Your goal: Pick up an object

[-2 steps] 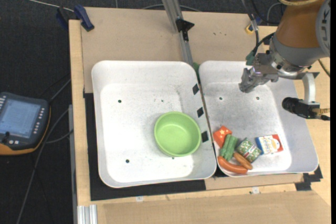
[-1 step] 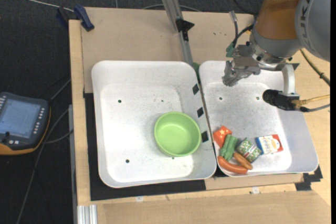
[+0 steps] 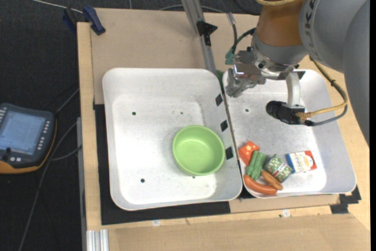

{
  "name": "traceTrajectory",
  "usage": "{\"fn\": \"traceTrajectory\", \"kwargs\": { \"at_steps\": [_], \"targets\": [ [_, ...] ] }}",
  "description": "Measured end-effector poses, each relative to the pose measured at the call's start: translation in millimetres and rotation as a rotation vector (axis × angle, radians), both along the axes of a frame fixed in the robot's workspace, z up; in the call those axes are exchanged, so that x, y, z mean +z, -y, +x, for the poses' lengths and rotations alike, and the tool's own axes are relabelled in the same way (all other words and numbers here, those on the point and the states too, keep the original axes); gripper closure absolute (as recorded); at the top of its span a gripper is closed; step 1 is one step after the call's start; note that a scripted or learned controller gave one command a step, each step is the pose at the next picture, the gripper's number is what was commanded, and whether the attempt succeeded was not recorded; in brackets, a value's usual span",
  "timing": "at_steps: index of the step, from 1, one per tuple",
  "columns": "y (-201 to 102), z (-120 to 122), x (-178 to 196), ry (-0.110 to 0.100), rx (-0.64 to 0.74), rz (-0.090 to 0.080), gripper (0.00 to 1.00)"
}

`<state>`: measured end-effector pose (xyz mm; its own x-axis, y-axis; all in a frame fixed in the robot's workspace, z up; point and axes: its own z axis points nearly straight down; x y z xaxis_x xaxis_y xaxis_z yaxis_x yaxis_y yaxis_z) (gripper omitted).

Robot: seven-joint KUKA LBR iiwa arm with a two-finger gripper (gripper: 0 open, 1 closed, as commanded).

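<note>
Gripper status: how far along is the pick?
Nothing looks picked yet. The grey two-finger gripper is at the right white bin's far-left corner, away from the small colourful items clustered at its near edge. The green plastic bowl sits in the left white bin. Reaching and grasping remain.

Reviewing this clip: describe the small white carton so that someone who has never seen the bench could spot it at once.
Look at the right-hand white bin, then at the cluster of small items along its near edge. The white carton sits at the right end of that cluster, beside a green packet. It is the only white, boxy item there, with red and blue print, while its neighbours are green, red or orange.
</note>
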<state>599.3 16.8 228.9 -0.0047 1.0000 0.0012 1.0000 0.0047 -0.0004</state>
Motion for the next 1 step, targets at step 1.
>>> {"fn": "traceTrajectory", "kwargs": {
  "at_steps": [1],
  "targets": [
    [-52.0,18.3,5.6,0.001,0.000,0.000,1.00]
  ]
}}
